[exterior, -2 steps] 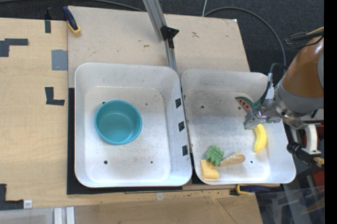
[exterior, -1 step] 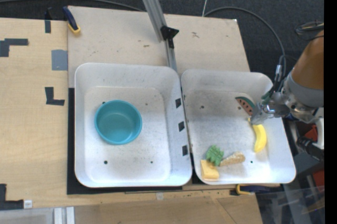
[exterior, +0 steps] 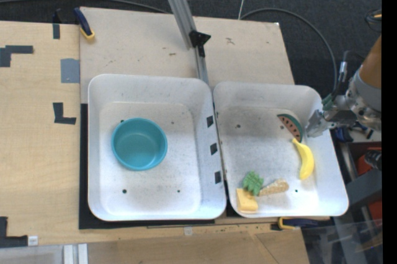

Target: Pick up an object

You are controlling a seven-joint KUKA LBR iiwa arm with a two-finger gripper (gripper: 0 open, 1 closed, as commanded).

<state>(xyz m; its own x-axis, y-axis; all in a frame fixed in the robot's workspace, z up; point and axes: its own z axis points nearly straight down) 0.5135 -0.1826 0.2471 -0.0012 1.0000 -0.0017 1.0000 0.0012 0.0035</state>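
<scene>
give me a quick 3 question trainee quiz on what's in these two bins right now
1. True or false: the teal bowl sits in the left bin.
2. Which item lies nearest the gripper? A) watermelon slice B) green toy C) yellow block
3. Fill in: just below the watermelon slice lies the ____.

Key: 1 true; 2 A; 3 banana

A teal bowl (exterior: 139,144), yellow banana (exterior: 304,159), green toy (exterior: 252,182) and red-green watermelon slice (exterior: 289,126) in white bins (exterior: 99,132).
</scene>
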